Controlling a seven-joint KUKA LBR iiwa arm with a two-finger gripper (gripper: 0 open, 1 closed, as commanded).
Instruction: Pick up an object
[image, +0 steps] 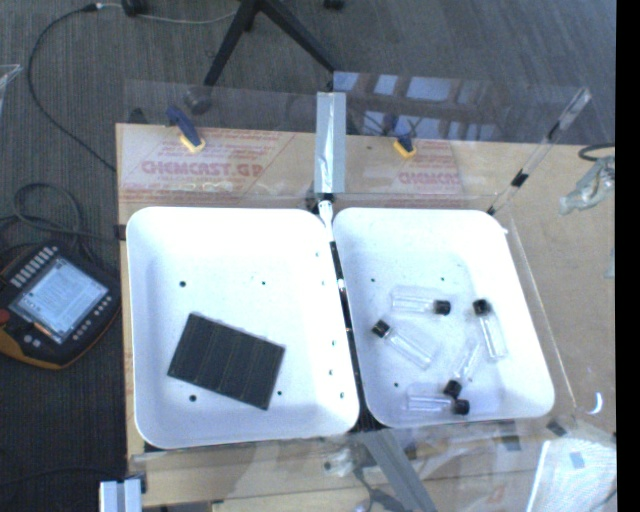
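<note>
In the right half of the frame sits the right bin (520, 290), and scattered over its lower middle are five small clear vials with black caps: one (420, 301) lying near the centre, one (403, 340) slanting just left of it, one (489, 328) toward the right wall, one (461, 372) tilted below that, and one (436, 403) lying along the lower edge. They lie near one another, mostly apart, though the two lowest come close at their caps. The left bin (150, 260) holds a flat dark ribbed panel (226, 360), lying askew in its lower middle. As for the gripper, I cannot tell whether it is open or closed. By my judgement the vials are light, stiff and smooth, likely to roll or squirt out of a pinch and perhaps brittle; the best hold is across the barrel, fingers closing square to its long axis, near the middle. The centre vial has the most free room around it. The panel looks thin and flush to the floor, a harder pick
</note>
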